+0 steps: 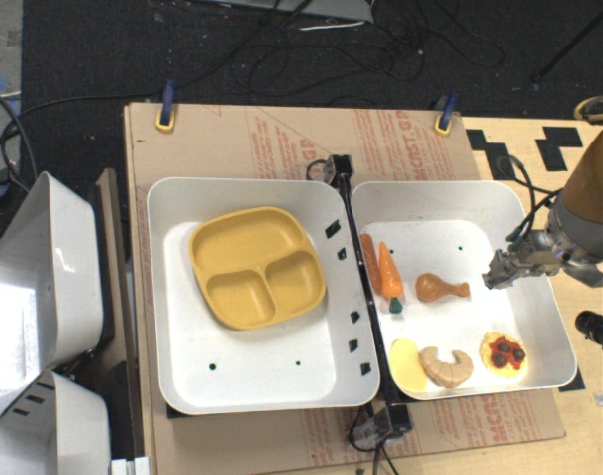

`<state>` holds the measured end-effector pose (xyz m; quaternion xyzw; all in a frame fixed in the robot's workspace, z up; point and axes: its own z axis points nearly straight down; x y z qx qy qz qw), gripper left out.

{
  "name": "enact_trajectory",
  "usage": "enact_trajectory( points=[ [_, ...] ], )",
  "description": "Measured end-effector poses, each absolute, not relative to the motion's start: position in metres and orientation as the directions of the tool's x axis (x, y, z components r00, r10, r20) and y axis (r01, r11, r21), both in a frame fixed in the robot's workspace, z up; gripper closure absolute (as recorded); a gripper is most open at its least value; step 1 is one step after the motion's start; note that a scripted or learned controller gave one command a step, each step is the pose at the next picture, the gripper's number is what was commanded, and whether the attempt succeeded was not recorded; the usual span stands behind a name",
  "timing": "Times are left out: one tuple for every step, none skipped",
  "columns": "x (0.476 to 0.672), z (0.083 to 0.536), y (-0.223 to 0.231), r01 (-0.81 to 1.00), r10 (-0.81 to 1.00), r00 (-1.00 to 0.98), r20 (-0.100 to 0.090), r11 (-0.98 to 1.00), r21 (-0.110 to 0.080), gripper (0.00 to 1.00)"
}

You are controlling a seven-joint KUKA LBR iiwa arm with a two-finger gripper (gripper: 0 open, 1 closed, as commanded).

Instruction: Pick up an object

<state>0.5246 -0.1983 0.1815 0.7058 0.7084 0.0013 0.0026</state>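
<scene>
The right bin [450, 201] holds an orange carrot [387, 272] by its left wall, a brown chicken drumstick [440, 288] in the middle, a tan croissant [448, 366] on a yellow disc [405, 361] at the front, and a small tart with red berries [504, 353] at the front right. My gripper [503, 270] hangs over the bin's right side, just right of the drumstick and apart from it. Nothing shows between its tips.
A yellow divided plate [256, 265] lies in the left bin [182, 364]. Black clips [340, 168] join the two bins along the middle seam. White containers [39, 285] stand off the bench at the left.
</scene>
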Motion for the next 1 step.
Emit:
enact_trajectory(
  points=[
    [0.5259,0.2107,-0.1982,1.0,1.0,-0.003,-0.002,0.003,0.004,1.0]
  ],
)
